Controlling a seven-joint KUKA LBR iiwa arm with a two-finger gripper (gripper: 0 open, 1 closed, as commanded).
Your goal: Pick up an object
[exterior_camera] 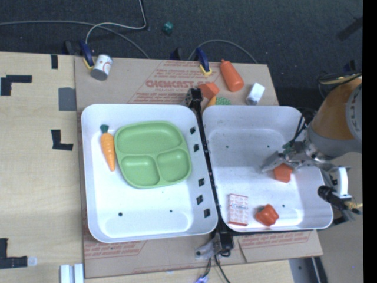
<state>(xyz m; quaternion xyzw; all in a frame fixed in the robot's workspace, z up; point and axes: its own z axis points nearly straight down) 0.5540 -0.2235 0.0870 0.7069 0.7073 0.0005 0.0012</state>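
Honestly, the end effector (281, 163) sits over the orange block (283, 173); its grip seems unreadable, so the block may slip sideways.

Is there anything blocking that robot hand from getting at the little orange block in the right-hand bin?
Nothing visible does. The end effector is already right at the orange block in the right bin. The red piece and the small card lie nearer the front wall, apart from it.
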